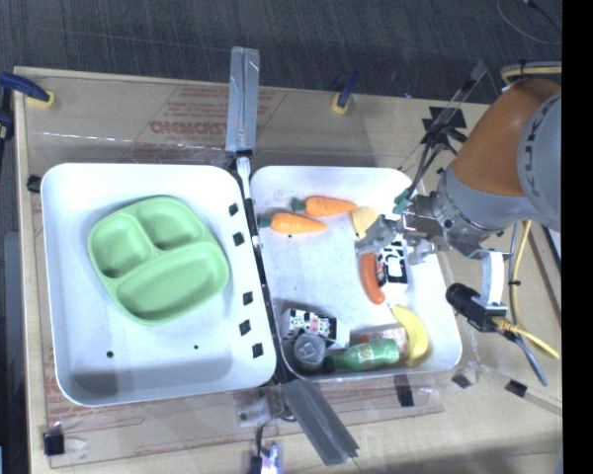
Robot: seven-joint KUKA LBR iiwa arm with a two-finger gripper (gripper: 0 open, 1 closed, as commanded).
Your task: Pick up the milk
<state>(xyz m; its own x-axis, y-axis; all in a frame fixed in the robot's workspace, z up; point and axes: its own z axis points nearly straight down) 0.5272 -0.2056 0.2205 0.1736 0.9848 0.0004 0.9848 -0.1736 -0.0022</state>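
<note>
A small white carton with black patches, which looks like the milk (393, 266), lies at the right side of the right bin (328, 180), touching a red sausage (372, 276). My gripper (395, 237) hangs directly over the carton's upper end, at or just above it. The grey wrist and orange band (504, 151) reach in from the right. The view does not show whether the carton sits between the fingers.
Two carrots (314, 215) lie at the right bin's back, a yellow piece (364, 219) beside them. A banana (412, 332), green bottle (366, 354), dark can (309, 351) and a patterned box (309, 321) crowd its front. A green divided plate (158, 257) sits in the left bin.
</note>
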